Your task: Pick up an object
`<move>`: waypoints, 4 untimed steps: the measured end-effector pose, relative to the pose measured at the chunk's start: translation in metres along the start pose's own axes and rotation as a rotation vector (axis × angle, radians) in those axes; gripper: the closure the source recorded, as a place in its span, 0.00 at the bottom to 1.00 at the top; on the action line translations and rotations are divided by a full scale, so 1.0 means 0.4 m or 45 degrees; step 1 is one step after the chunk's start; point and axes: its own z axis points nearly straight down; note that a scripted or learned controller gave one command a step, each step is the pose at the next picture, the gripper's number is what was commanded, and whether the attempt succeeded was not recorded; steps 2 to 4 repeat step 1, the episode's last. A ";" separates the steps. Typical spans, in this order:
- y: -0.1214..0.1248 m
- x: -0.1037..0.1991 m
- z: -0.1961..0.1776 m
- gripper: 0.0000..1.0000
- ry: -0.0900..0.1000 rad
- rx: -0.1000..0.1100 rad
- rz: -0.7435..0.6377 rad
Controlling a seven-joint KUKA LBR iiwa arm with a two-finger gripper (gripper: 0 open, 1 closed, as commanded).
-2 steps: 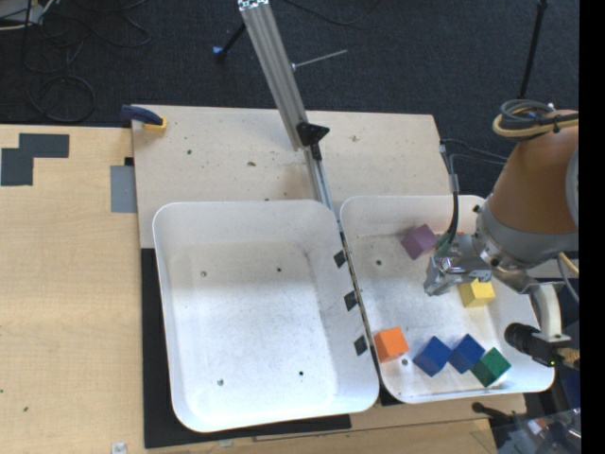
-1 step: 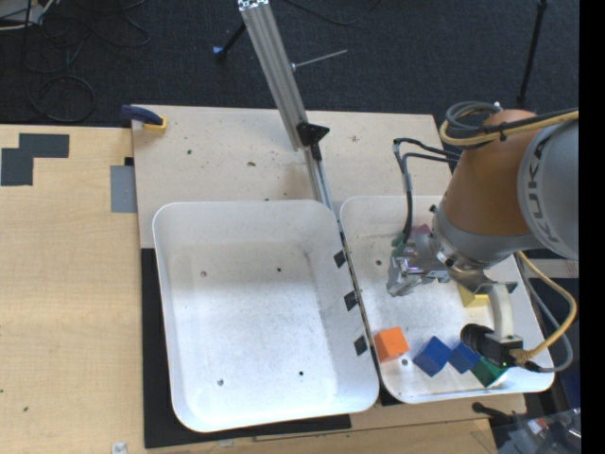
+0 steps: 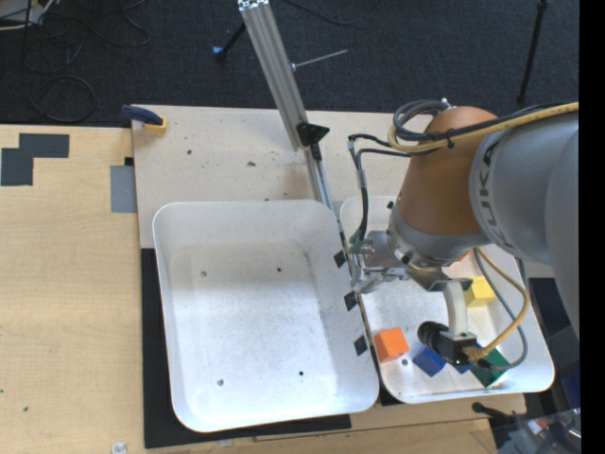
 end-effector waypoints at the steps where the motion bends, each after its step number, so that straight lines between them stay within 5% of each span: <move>1: 0.040 0.127 -0.042 1.00 -0.002 -0.004 0.002; 4: 0.040 0.127 -0.042 1.00 -0.002 -0.004 0.002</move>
